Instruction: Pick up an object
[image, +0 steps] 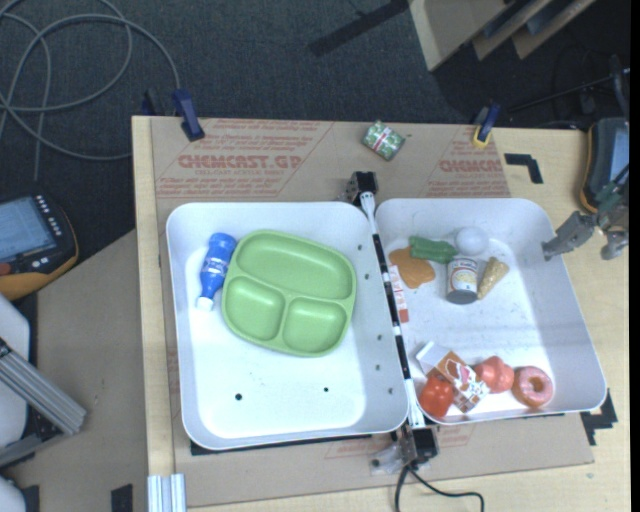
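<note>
Nearest you, right bin (575, 330) front: pink donut (533, 386), red tomato (494, 376), snack packet (457, 380), mid-bin small can (462, 279), white ball (470, 239), left bin (190, 330) with green divided plate (289, 292) and blue bottle (214, 266), gripper (580, 232) at right rim, your view cannot tell its opening.

We see a brown sheet (300, 155) printed with red lettering covering the table (600, 440), pinned at its far edge by two blue clamps (186, 113). A small green wrapped item (383, 140) lies on the sheet, beyond the bins. On the dark floor at far left, a grey cable (75, 80) loops, and a handheld screen unit (30, 235) sits just left of the table.
</note>
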